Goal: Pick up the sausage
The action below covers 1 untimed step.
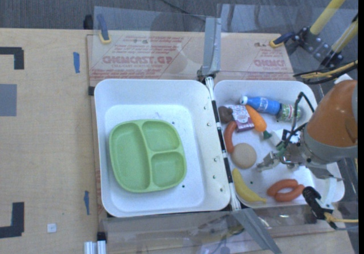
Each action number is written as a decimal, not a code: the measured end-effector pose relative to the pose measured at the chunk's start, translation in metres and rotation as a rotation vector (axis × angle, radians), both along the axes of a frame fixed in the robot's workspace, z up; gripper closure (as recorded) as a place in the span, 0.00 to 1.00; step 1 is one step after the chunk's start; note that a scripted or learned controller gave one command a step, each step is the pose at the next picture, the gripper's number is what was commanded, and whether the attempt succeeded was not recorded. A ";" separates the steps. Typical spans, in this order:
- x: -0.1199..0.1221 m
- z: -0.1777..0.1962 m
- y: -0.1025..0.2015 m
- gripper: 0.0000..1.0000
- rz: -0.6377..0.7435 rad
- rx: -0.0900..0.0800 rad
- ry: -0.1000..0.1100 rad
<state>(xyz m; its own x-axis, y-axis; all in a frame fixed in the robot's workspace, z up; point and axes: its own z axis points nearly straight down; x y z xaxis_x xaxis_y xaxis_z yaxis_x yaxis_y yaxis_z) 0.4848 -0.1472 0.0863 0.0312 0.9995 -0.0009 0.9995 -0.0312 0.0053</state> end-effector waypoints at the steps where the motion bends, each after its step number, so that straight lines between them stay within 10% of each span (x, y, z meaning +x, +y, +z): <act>1: 0.000 0.000 0.000 0.00 0.000 0.000 0.000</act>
